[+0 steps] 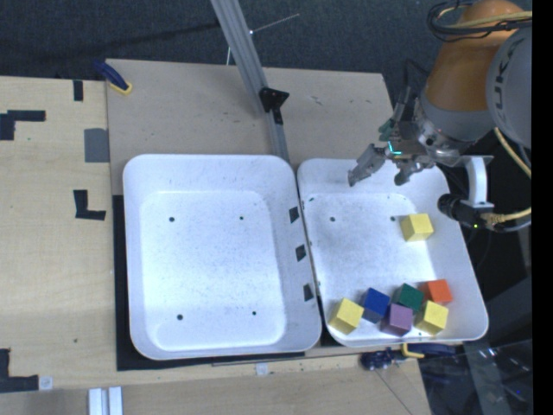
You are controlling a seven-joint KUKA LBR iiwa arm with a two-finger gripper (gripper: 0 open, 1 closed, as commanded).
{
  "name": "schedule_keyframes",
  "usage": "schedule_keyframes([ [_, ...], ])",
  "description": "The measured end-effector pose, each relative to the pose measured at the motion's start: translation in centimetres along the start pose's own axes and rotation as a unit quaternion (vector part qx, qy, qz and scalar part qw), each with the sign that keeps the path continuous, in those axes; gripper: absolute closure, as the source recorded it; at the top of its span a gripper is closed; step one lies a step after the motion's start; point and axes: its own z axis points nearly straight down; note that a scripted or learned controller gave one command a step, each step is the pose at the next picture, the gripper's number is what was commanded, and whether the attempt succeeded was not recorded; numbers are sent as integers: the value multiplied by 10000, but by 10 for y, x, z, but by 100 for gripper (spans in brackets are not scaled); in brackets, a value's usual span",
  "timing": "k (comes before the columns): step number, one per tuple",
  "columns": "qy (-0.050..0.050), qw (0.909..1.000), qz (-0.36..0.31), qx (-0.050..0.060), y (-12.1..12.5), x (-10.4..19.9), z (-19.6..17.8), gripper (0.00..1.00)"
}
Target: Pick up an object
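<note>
My gripper hangs open over the far edge of the right bin, its two grey fingers spread apart with nothing between them. A yellow cube lies alone near the bin's right side, below and to the right of the gripper. Along the bin's near edge sits a cluster of cubes: a yellow one, a blue one, a purple one, a green one, an orange one and another yellow one.
The left bin lies beside the right one. A slanted grey metal bar with a black clamp runs down to the gap between the bins. The grey and orange arm fills the upper right.
</note>
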Motion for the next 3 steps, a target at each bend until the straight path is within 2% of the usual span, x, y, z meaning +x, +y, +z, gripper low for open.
schedule_keyframes([
  [3, -5, 10000, 7, 28, -17, 7, 151, 0],
])
